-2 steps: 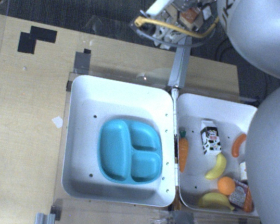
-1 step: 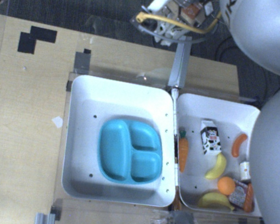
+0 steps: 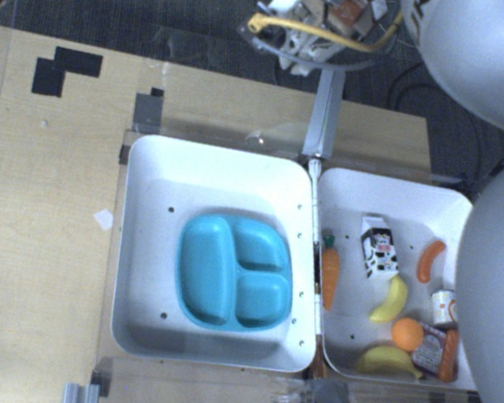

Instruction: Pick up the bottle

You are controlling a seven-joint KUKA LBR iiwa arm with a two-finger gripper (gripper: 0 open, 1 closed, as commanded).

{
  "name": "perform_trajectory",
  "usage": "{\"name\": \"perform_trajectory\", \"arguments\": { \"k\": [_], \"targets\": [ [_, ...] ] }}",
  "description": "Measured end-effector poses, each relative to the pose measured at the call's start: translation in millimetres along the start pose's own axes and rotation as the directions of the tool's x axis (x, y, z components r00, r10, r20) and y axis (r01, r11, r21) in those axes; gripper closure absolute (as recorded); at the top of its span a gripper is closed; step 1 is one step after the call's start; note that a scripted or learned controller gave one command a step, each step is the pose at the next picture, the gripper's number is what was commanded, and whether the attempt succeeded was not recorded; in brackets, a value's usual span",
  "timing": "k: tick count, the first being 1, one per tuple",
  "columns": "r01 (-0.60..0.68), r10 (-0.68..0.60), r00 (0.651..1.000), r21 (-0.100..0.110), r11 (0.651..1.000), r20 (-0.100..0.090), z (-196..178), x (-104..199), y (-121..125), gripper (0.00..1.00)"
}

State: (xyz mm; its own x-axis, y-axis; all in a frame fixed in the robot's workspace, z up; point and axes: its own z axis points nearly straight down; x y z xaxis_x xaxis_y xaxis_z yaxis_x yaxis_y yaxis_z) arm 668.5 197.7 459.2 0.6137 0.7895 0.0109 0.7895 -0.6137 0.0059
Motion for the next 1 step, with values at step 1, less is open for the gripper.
{"name": "perform_trajectory", "arguments": {
  "k": [1],
  "targets": [
    [-0.091, 0.091, 0.996, 0.006, 0.996, 0.01, 105.4, 6.6, -18.0, 1.0]
  ]
}}
